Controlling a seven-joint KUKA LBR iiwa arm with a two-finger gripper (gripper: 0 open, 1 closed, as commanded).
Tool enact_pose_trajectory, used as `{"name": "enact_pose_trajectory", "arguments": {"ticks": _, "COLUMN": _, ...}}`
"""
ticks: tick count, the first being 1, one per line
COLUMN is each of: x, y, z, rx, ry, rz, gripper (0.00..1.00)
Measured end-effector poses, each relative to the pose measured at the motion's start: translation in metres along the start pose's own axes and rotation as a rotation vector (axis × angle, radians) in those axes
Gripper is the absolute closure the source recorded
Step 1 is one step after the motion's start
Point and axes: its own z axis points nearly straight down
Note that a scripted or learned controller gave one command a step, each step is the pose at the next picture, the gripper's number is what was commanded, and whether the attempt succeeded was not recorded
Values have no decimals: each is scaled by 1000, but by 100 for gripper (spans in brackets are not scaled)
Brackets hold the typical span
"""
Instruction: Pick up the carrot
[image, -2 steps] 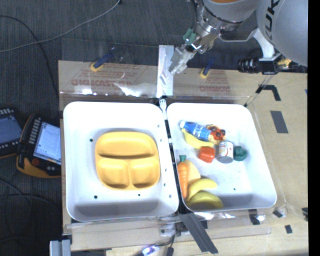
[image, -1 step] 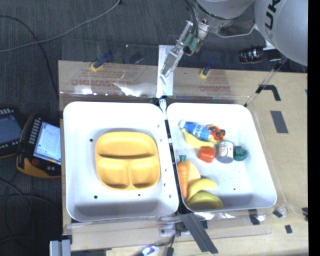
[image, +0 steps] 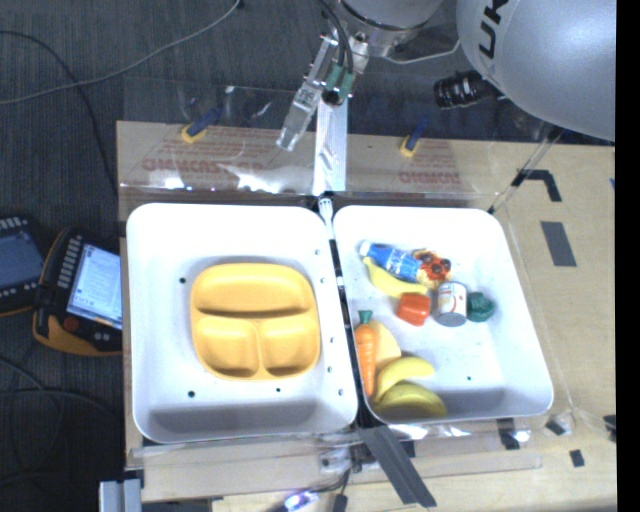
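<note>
On the bench, the right bin (image: 520, 300) holds the untouched carrot (image: 366, 352); the gripper (image: 312, 92) hangs well beyond it, jaws seemingly spread, empty.

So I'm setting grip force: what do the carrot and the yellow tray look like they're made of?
The carrot looks like a moulded plastic toy: even, saturated orange with a green top and no natural blemishes, though soft rubber can't be ruled out. The yellow tray looks like rigid plastic with a smooth, slightly glossy finish, its three compartments having rounded moulded edges.
</note>
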Motion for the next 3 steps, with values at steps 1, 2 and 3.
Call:
{"name": "enact_pose_trajectory", "arguments": {"ticks": 1, "x": -17, "y": -46, "z": 10, "rx": -1, "ry": 2, "rz": 41, "gripper": 100}}
{"name": "enact_pose_trajectory", "arguments": {"ticks": 2, "x": -13, "y": -27, "z": 0, "rx": -1, "ry": -1, "rz": -192, "gripper": 100}}
{"name": "enact_pose_trajectory", "arguments": {"ticks": 3, "x": -11, "y": -21, "z": -1, "rx": -3, "ry": -1, "rz": -565, "gripper": 100}}
